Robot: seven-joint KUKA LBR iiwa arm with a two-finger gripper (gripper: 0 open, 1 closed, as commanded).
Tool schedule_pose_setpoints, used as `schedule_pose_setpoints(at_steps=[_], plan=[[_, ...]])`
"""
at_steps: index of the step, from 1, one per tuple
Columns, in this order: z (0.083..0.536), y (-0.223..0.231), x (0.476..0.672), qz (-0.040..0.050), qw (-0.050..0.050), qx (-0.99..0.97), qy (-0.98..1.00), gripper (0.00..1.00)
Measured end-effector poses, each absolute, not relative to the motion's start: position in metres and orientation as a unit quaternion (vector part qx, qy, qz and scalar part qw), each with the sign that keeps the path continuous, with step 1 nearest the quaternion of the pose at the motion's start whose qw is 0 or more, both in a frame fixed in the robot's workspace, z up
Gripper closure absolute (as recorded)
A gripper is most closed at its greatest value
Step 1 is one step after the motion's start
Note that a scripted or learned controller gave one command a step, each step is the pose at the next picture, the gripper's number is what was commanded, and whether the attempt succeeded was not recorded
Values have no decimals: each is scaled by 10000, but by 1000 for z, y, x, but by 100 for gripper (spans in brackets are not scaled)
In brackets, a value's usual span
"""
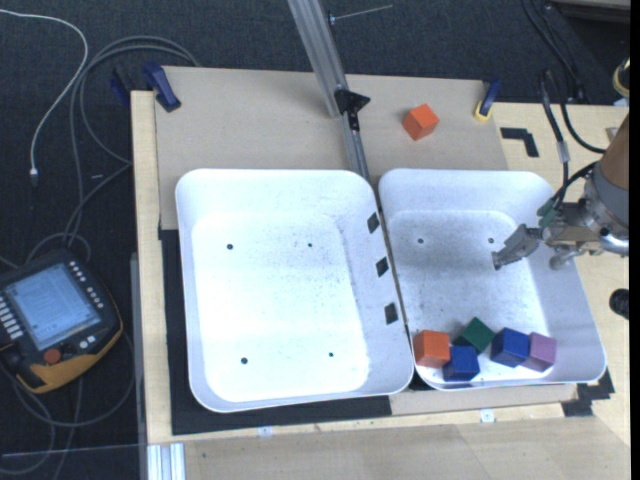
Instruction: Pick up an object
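A: What sort of place is this?

B: A robotics lab. A teach pendant [55, 313] with a lit screen lies on the dark carpet [60, 118], its cables [95, 63] looping across the floor.

A: Anything else?

B: The table [270, 133] is a plain board held by blue clamps [160, 86], with two white bins [200, 193] set side by side, an aluminium rail [312, 28] rising behind, and black tape marks [520, 140] at its corner.

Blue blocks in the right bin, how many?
2. One blue block lies near the front rim beside the orange block; the other blue block lies between the green block and purple block. More may be hidden.
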State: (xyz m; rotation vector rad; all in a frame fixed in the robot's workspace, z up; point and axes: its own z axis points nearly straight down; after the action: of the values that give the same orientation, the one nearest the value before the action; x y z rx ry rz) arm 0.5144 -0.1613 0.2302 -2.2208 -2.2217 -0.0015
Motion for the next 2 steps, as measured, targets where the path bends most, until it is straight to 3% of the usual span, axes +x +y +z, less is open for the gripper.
schedule_pose_setpoints(at_steps=[1,2], plan=[[129,-110,533,14,50,-7057,-7085,0],[144,-113,535,-10,-3,-7070,-7072,100]])
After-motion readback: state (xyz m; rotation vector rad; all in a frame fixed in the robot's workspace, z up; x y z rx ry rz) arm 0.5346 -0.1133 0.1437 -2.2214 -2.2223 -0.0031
